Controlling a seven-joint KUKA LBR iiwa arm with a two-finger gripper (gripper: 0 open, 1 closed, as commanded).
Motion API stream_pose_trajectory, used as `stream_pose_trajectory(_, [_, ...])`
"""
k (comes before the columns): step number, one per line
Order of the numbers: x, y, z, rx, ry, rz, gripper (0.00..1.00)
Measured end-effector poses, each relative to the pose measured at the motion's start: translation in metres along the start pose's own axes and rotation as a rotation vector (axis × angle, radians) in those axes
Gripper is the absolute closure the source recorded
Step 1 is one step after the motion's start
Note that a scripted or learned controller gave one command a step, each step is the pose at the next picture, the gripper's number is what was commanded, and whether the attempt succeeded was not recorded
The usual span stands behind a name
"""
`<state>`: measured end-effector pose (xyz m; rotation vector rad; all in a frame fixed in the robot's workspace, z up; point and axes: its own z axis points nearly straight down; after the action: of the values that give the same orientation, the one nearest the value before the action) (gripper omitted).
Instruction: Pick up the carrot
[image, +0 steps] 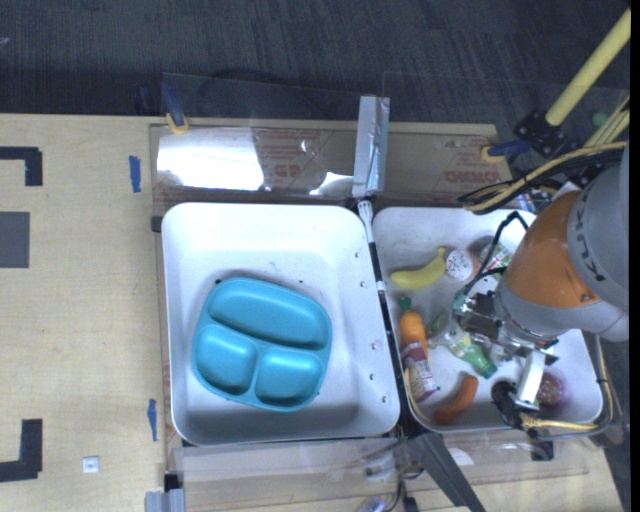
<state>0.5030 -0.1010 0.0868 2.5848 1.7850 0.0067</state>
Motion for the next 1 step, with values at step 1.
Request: stream_pose_trajectory(1, [0.0721,0.0156,-0.0958,0.004,-0.005,0.360,0.00])
